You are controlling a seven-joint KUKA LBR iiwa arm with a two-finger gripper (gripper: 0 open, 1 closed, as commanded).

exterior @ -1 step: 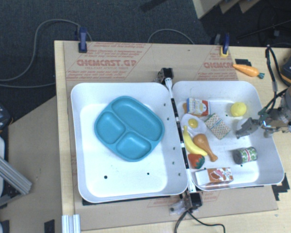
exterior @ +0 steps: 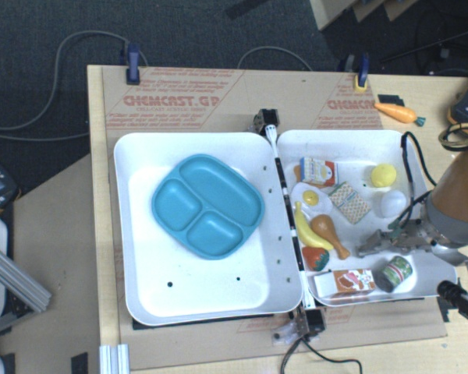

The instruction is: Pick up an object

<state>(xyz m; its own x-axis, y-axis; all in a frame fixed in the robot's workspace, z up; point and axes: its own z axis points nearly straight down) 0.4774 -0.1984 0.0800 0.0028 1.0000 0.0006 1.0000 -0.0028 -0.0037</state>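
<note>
Nearest the lens, at the front of the right bin (exterior: 351, 137), lie a flat red-and-white packet (exterior: 351, 281) and a small green-labelled can (exterior: 395, 273), both just below the claw (exterior: 372, 245), which hangs low over the bin's right side. Whether it is spread or pressed together I cannot tell; its dark tip is too blurred against the clutter. Nothing is visibly pinched in it, so the object to be picked is not yet chosen, as far as I can judge: the likeliest candidates are the can just beneath it, or the drumstick-shaped toy (exterior: 330, 233) and banana (exterior: 304, 227) to its left. The risk is crowding. Closing here could catch two things at once, nudge the round can so it rolls away, or scrape the flat packet without lifting it. The arm (exterior: 452, 201) enters from the right edge, its wrist bent down and leftward into the bin.
</note>
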